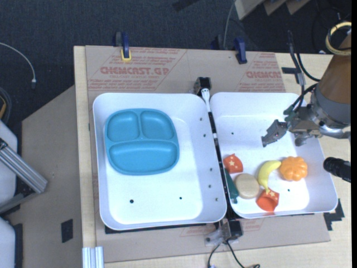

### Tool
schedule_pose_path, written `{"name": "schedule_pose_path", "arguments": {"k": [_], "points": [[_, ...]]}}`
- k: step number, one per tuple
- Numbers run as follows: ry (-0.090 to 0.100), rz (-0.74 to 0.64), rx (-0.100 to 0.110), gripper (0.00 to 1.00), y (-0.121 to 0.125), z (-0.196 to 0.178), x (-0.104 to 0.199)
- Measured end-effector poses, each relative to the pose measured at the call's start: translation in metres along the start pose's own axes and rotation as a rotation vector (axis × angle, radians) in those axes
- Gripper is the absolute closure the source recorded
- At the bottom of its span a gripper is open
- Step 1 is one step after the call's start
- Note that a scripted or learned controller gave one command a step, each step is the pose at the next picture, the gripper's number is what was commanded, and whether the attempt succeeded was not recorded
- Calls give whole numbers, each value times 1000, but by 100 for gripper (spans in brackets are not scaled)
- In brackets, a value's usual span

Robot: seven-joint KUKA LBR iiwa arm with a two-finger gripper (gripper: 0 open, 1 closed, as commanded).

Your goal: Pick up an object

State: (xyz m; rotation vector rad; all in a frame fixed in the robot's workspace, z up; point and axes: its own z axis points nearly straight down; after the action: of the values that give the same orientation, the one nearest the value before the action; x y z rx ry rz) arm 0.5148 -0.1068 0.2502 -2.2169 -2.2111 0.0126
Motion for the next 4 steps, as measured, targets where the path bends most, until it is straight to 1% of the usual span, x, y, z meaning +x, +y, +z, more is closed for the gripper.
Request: {"name": "schedule_pose_path", "arguments": {"k": [1,2,4], "points": [[-1,-3,-13,0,2,-6,0],[0,-2,-7,0,-5,40,4],[0,-1,-6,0,-17,130,0]]}}
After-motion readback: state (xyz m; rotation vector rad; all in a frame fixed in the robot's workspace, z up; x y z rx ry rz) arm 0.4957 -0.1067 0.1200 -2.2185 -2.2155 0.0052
